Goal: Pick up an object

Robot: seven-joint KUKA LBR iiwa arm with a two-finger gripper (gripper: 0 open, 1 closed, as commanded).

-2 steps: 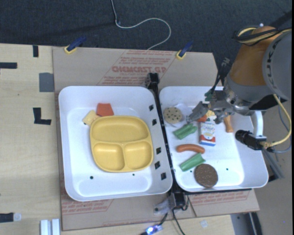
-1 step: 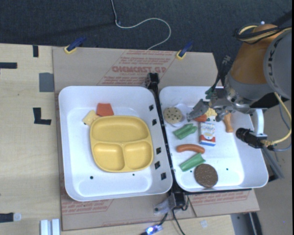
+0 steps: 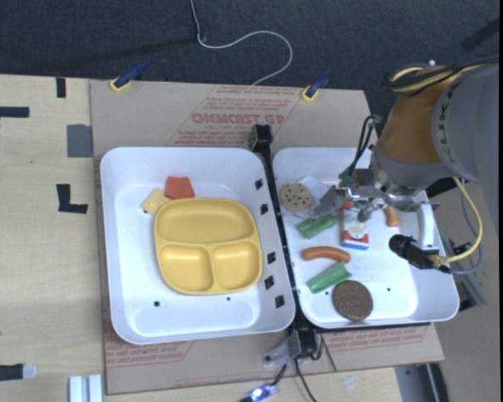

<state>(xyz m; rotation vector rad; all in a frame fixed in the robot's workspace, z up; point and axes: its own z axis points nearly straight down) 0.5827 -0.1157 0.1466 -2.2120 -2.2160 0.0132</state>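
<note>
Arm (image 3: 427, 132), grey with orange band, nearest the lens, entering from the right above the right bin. Left bin (image 3: 126, 308): one yellow divided tray (image 3: 208, 245), central; one red block (image 3: 180, 188) and one pale yellow piece (image 3: 153, 200) touching the tray's upper left rim. Right bin (image 3: 427, 308): one speckled cookie (image 3: 295, 196), upper left; one green piece (image 3: 317, 224) just below it; one sausage (image 3: 325, 254), mid-bin; a second green piece (image 3: 328, 277) beneath the sausage; one brown disc (image 3: 352, 300) at the near edge; one small red, white and blue carton (image 3: 355, 239) directly under the tool; one orange piece (image 3: 391, 217) to its right, partly hidden. Gripper (image 3: 358, 203): low in the right bin, above the carton's upper end, the green piece near its left side. Opening: cannot tell, the metal parts blur together; nothing seen between them. Step in hand, as judged: closing on a candidate, most likely the carton. To do well: centre over the carton alone, keep clear of the green and orange pieces on either side, descend fully before closing, lift straight up and confirm the object rises with the tool.
</note>
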